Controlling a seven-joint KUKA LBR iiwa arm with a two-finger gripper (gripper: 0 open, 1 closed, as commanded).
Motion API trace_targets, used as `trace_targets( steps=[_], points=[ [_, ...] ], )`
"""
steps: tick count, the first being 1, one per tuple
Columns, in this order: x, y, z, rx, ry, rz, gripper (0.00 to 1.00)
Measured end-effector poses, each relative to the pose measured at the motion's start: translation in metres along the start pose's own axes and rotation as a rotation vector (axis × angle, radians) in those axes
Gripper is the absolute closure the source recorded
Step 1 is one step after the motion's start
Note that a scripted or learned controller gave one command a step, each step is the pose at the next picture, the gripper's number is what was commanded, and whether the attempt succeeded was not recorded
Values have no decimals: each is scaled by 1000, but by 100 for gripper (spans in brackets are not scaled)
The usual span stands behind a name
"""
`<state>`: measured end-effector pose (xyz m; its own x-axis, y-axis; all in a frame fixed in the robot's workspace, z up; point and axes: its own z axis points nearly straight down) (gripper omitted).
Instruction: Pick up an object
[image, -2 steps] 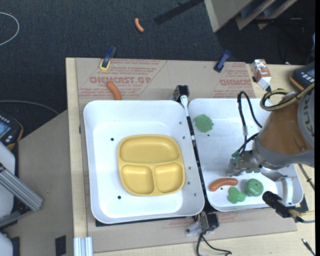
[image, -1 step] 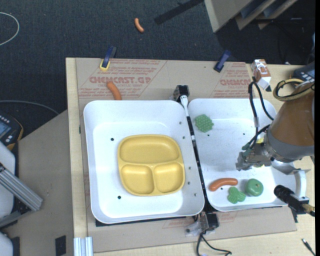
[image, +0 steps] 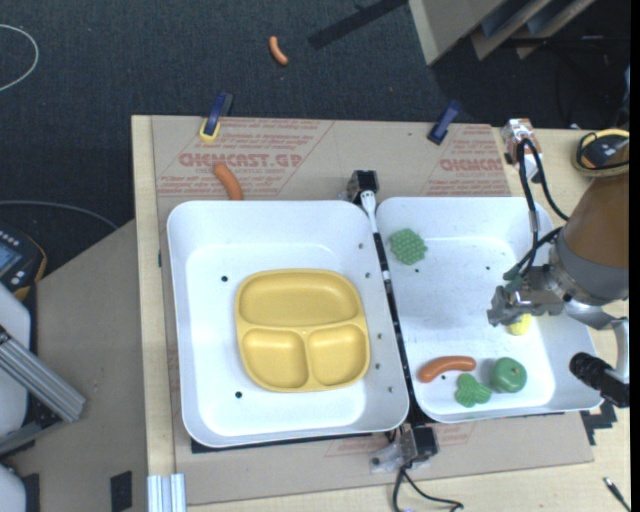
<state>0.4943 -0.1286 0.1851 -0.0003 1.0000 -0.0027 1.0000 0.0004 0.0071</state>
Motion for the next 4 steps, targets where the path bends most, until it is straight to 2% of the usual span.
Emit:
trace_targets(
  steps=[1, 2, 3, 4],
  points=[
    [0, 2, -42, 0, 0, -1, 100],
    [53, 14, -49, 3, 4, -7, 100],
    [100, 10, -31, 11, 6, -5, 100],
    [104, 5, -49, 4, 3, -1, 100]
  ],
)
